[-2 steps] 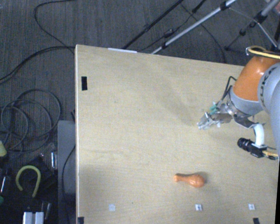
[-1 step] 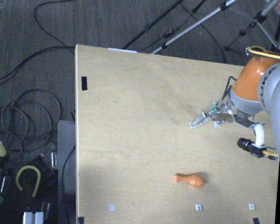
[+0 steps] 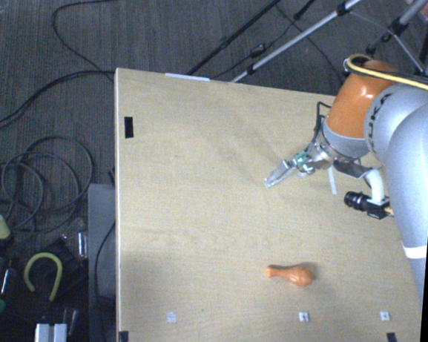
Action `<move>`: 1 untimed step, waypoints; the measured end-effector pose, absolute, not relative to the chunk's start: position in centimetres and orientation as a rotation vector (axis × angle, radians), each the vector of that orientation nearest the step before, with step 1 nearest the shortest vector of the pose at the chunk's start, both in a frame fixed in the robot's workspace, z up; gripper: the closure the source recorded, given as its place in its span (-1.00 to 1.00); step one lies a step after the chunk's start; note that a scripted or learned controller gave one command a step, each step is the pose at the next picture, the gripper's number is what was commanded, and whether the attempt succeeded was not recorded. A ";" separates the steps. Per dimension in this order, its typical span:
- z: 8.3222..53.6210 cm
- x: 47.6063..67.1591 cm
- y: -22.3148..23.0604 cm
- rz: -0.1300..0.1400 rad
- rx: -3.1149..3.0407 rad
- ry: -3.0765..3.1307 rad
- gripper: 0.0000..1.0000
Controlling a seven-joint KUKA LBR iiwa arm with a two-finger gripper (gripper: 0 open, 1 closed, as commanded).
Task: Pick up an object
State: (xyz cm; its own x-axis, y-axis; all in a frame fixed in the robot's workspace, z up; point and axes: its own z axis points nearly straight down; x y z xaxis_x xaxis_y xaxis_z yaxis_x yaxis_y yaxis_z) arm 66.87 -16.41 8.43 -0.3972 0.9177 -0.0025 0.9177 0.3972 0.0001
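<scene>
An orange, pear-shaped object (image 3: 292,274) lies on its side on the pale wooden bench top (image 3: 196,202), toward the front right. My gripper (image 3: 272,180) hangs over the bench behind that object, well apart from it, pointing down and to the left. Its translucent fingers are shut together into one narrow tip with nothing between them. The grey arm with its orange band (image 3: 352,104) comes in from the right.
Small white tags (image 3: 303,316) and black marks (image 3: 128,127) dot the bench top. The bench's left edge drops to a carpeted floor with coiled cables (image 3: 34,181) and tools. Stand legs (image 3: 300,33) cross the floor behind the bench.
</scene>
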 end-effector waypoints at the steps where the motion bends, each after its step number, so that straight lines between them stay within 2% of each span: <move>1: 9.4 66.9 -16.4 -0.003 1.722 2.622 1.00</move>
